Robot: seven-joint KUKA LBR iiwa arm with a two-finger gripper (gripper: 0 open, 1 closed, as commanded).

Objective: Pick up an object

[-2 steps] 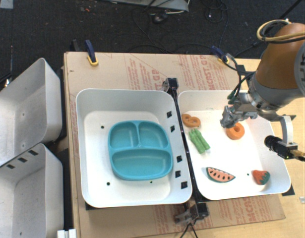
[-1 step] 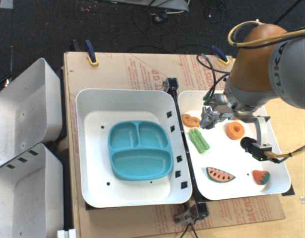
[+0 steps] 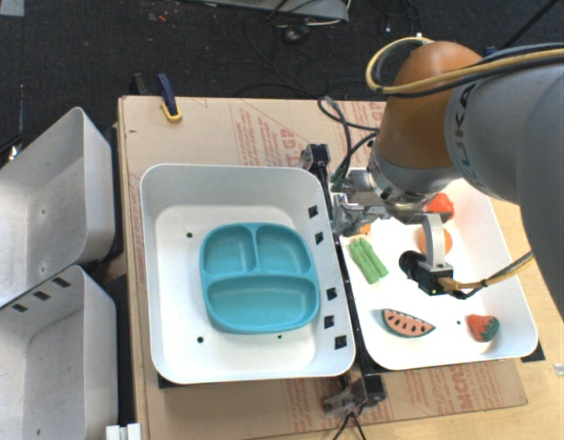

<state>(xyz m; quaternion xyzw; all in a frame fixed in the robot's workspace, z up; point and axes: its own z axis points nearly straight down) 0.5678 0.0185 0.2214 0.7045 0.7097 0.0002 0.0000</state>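
Cardboard covers the table, and on it two shallow white bins sit side by side with their rims touching. The grey arm comes in from the view's right, its orange band high over the far end of the right bin. The hand hangs low at that bin's far corner, right beside the seam where the two bins meet. Whether it is wide or narrow cannot be told, since the wrist covers it from above, and nothing can be seen held in it. Closest to the hand is a green stick-shaped toy, lying flat on the bin floor just on the camera's side of it and apart from it. Beyond the hand toward the arm, an orange-red piece peeks out from under the wrist, too hidden to name. Farther toward the camera than the green toy lies a watermelon slice, rind toward the near rim. A small strawberry-like piece, red with green, lies off to the side of the slice and well apart from the hand. On the hand's other side, across the seam, the left bin holds a teal divided plate lying flat in its middle. A blue and yellow clamp grips the table's far edge, well away from the hand.
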